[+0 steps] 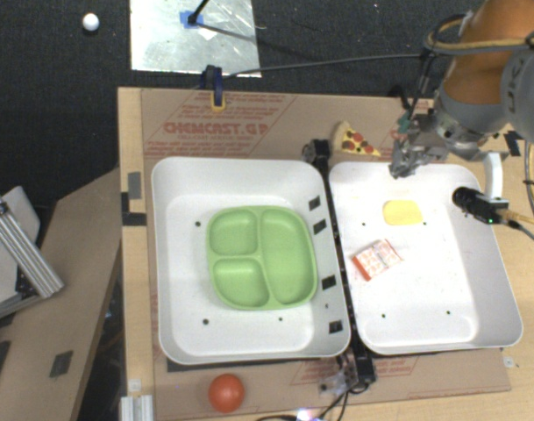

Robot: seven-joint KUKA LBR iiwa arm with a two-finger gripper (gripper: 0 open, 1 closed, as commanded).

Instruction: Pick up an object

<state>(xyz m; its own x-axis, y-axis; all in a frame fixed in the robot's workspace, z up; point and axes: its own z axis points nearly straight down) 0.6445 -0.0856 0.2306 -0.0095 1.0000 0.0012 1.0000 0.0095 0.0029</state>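
Two white bins (249,178) are seen on cardboard; gripper (405,163) is poised at right bin's far rim, finger state indiscernible.

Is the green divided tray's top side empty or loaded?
Empty: the green tray lies flat in the left bin, its three compartments bare.

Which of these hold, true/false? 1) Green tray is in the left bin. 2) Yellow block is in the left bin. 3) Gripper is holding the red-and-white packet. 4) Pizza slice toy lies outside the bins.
1) True: the green tray lies in the left bin.
2) False: the yellow block is in the right bin.
3) False: the red-and-white packet lies on the bin floor, apart from the gripper.
4) True: the pizza slice toy lies on the board behind them.
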